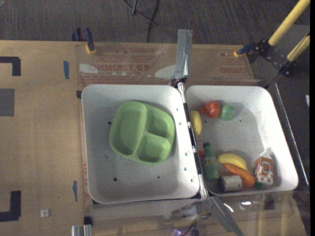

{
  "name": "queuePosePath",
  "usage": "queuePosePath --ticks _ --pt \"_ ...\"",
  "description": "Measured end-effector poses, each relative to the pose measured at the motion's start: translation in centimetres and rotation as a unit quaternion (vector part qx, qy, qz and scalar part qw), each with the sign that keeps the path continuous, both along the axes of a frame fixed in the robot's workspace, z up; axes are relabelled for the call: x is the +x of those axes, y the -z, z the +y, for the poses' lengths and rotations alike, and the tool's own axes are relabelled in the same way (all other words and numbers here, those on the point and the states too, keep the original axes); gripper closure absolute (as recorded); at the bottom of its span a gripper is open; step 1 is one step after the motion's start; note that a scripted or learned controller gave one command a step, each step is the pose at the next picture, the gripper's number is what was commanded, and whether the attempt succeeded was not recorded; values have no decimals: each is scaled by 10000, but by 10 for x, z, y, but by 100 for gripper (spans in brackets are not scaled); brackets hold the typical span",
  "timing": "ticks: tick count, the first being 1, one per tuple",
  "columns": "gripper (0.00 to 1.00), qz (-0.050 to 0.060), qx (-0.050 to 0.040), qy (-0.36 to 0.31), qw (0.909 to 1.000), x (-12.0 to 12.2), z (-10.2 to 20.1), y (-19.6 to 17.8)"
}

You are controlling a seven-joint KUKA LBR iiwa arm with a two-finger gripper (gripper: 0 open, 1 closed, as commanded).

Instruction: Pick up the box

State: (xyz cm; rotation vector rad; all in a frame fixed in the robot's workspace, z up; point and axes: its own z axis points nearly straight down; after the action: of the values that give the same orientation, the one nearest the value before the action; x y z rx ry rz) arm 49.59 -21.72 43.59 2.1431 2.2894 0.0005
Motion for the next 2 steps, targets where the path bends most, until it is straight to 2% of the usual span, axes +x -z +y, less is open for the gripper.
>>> queuePosePath --ticks 1,2 --pt "0 0 7 1285 9917 5 -5 1" --pt "100 -19 -9 1273 9919 6 -4 -10"
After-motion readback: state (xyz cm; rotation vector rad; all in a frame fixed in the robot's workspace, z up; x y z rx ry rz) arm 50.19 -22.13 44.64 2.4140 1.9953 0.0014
